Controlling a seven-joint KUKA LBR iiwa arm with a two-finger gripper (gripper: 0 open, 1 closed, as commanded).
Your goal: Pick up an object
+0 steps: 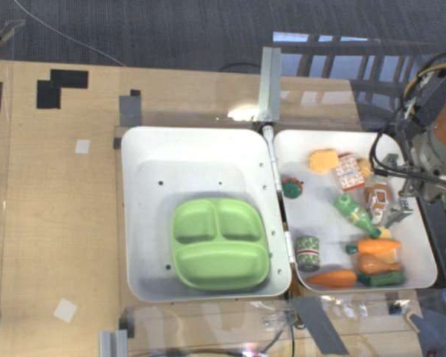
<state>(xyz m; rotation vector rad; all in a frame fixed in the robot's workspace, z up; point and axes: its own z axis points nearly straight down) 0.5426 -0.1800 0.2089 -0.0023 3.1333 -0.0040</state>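
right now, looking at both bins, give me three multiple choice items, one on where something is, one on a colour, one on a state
1. Where does the divided plate lie?
A. in the left bin
B. in the right bin
C. on the bench outside the bins

2. What colour is that plate?
A. red
B. green
C. blue

3. How does the small can stand in relation to the gripper?
A. clamped between its fingers
B. lifted above the bin
C. resting in the right bin, apart from the gripper

Answers:
1. A: the plate sits on the floor of the left bin, toward its near edge.
2. B: it is light green all over.
3. C: the can rests near the right bin's left wall, while the gripper is over by the bin's right side.
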